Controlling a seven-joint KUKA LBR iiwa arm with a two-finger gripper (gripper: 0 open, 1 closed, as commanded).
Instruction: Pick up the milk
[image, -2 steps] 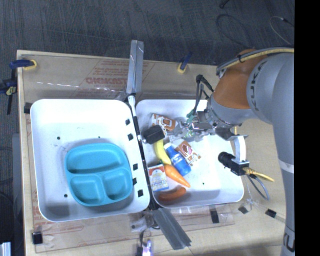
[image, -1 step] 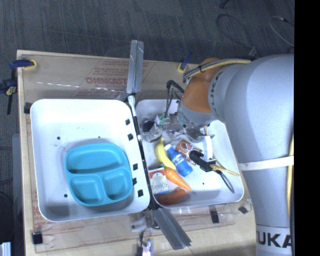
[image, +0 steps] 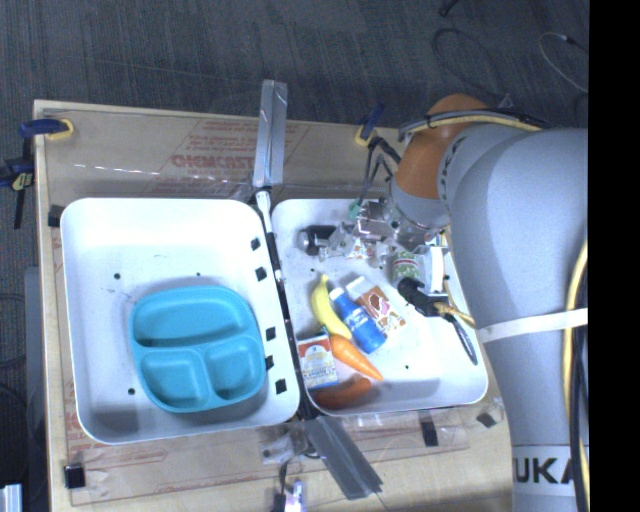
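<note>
Counting: 1 milk (image: 358, 316), 1 banana (image: 322, 306), 1 carrot (image: 355, 358).

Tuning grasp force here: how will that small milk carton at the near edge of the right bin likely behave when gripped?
The milk carton looks like a small paperboard box, so probably light and apt to dent under a hard squeeze. Its flat faces make rolling unlikely. It lies against the carrot and close to the banana, so a push may shift those too.

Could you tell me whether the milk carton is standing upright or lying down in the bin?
Lying down: the milk carton rests flat on the right bin's floor, beside the carrot.
</note>
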